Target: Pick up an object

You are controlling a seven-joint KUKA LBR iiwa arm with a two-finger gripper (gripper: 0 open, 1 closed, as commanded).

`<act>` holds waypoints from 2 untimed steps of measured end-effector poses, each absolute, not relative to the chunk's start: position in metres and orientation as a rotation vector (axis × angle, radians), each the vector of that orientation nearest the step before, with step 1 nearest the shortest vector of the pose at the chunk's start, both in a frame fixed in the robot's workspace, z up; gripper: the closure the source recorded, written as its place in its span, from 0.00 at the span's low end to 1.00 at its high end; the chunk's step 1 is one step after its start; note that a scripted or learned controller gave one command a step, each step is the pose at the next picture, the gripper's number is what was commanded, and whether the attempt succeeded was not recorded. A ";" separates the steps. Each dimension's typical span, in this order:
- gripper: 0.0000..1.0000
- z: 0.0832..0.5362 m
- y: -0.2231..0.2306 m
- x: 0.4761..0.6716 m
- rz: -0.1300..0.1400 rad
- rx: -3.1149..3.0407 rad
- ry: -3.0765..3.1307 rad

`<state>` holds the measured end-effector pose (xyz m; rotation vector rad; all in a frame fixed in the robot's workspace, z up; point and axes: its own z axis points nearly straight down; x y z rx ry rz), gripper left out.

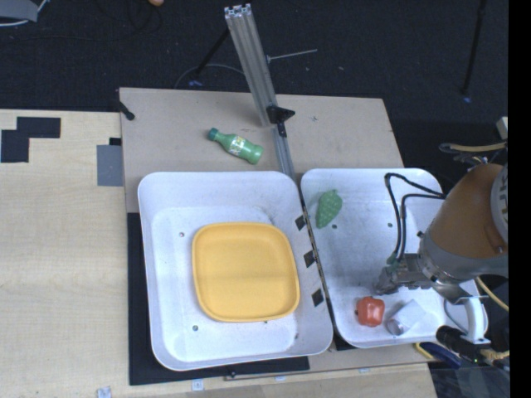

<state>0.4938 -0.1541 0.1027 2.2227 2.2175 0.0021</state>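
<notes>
The arm is reaching in from the right, its gripper point(396, 282) hanging low over the near part of the right bin point(365, 222); how it is set I cannot tell. A red object point(370, 311) is lying in that bin just beside and below the gripper, apart from it; a small grey piece point(398, 320) is sitting just to its right. A green leaf-shaped object point(328, 207) is resting near the bin's far left wall, well apart; black cables are trailing across the bin's right side. A yellow plate point(246, 270) is lying in the left bin point(166, 222); a green bottle point(236, 145) is lying on the board beyond both bins, beside a slanting metal rail point(257, 56).
</notes>
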 end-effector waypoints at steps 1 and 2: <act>1.00 0.150 -0.150 0.503 0.003 2.219 2.220; 1.00 0.203 -0.160 0.499 0.003 2.220 2.218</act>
